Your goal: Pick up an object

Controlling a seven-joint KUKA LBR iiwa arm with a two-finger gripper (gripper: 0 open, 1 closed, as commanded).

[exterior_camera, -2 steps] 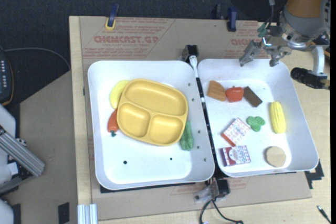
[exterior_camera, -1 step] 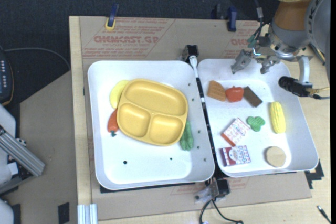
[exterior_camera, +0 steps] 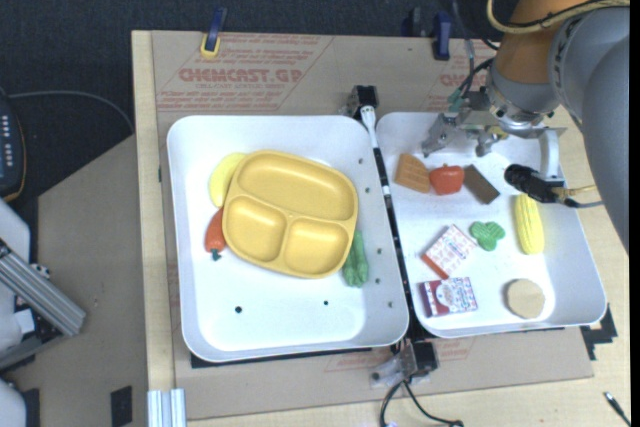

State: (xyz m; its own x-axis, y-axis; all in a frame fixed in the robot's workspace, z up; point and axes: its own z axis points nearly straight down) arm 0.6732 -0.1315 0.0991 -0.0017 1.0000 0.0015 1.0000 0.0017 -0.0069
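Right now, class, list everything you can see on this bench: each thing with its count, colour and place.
bins: two, white, side by side
divided tray: one, yellow, left bin
green toy: one, tray's right edge
red-orange toy: one, tray's left edge
tomato: one, red, right bin
tan block: one, left of tomato
brown block: one, right of tomato
corn: one, yellow, right bin
small boxes: two, red-white, right bin
round biscuit: one, tan, right bin
gripper: one, grey, above tomato
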